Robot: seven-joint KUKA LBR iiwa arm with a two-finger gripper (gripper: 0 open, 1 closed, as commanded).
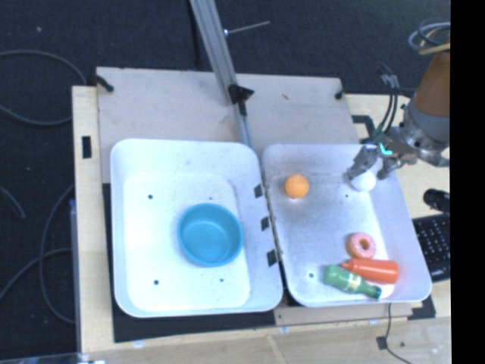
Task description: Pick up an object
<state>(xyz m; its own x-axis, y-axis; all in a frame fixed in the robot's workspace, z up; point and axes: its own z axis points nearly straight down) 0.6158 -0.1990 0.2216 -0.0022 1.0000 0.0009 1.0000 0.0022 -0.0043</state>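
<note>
My gripper (373,165) hangs over the upper right corner of the right bin (318,226). A small white rounded object (362,180) sits right at its tip; whether it is gripped or just lying below is unclear. An orange ball (296,186) lies in the upper left of the same bin, well left of the gripper. At the bin's lower right lie a pink ring (361,245), an orange carrot-like piece (373,269) and a green bottle (351,280), close together.
The left bin (151,165) holds a blue bowl (210,234). A slanted metal pole (216,44) rises behind the bins' divide. A black keyboard (433,245) lies off the bench's right edge. Cables run over the dark floor.
</note>
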